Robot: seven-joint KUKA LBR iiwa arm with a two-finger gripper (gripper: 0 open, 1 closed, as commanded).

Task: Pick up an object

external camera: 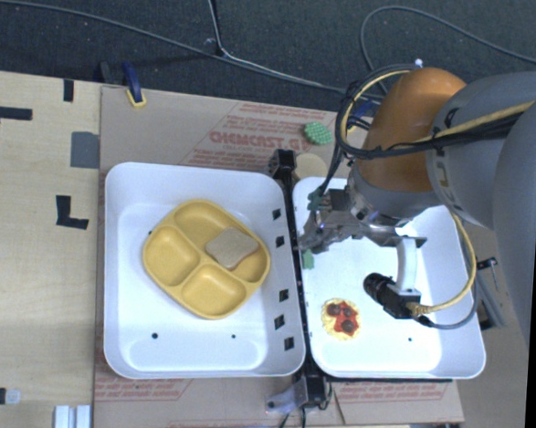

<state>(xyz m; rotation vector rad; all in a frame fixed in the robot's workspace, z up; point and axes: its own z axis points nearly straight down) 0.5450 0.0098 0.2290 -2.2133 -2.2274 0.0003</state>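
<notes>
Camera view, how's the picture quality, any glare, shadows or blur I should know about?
Camera view: the lighting is even and soft, and the two white bins look bright without harsh glare; the yellow tray casts only a faint shadow; the arm and its tool darken the right bin's upper left corner; the image is slightly soft overall, so the small red item lacks fine detail.

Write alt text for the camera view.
A grey and orange robot arm reaches from the right, its hand low at the left edge of the right bin, which holds a small pizza toy. The left bin holds a yellow tray with a tan slice.
</notes>
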